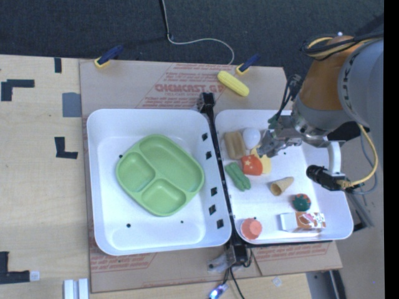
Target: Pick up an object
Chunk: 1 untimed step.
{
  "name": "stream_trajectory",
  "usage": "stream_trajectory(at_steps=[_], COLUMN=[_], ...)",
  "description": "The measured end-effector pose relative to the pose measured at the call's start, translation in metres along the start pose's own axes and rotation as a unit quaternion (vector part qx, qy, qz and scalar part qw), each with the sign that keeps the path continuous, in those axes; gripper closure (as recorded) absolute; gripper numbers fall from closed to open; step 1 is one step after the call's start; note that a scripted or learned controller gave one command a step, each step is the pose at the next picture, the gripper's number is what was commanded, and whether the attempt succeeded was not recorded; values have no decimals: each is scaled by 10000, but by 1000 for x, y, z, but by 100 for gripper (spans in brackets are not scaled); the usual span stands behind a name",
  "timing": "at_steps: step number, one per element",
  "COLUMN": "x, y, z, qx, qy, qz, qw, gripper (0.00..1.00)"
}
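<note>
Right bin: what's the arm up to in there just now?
The gripper is low in the right bin, over the cluster of toy food at its upper left, beside the red piece and the white ball. Nothing is visibly lifted. The green tray sits in the left bin.

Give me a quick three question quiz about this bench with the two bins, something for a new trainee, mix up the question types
1. True or false: the green divided plate lies in the left bin.
2. Which item lies outside both bins on the cardboard? A) ice cream cone B) yellow corn cob C) green pickle
3. Fill in: the tool hovers over the ____ bin, close to the white egg and the red and yellow toy.

Key:
1. True.
2. B; it rests above the right bin, on the cardboard.
3. Right.
</note>
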<state>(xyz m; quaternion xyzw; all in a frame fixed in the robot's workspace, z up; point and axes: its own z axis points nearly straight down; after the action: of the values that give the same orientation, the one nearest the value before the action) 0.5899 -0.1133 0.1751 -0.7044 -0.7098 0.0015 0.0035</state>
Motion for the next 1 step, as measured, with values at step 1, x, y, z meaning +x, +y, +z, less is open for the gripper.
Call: stream_trajectory(at_steps=[1], x=[1], y=[0], z=[-9], qx=[6], qy=[5], qz=[-5], qw=[10000], gripper=[100])
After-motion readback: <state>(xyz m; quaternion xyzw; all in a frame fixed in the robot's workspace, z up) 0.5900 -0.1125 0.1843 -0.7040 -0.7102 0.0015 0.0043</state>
